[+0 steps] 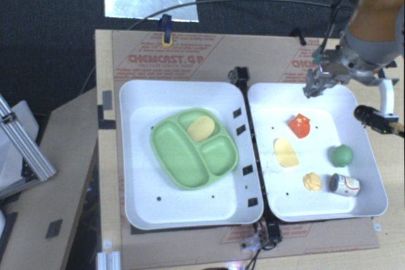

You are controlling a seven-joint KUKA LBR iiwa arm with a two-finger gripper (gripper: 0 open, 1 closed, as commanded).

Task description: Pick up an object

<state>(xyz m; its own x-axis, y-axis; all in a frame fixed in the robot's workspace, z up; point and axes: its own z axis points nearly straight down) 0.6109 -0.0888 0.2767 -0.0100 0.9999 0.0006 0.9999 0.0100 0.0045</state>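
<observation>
Arm (380, 3) cut off by top and right picture edges; upper links out of frame. Gripper (314, 88) small and dark over right bin's (367, 199) far edge; finger state unreadable. Can (345, 184) label near bin's near-right corner too small to read. Metal frame (22, 142) cut by left edge.

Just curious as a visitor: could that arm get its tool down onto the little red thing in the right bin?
Probably yes. The tool hangs over the right bin's far edge, and the red thing lies nearby with bare floor around it.
</observation>
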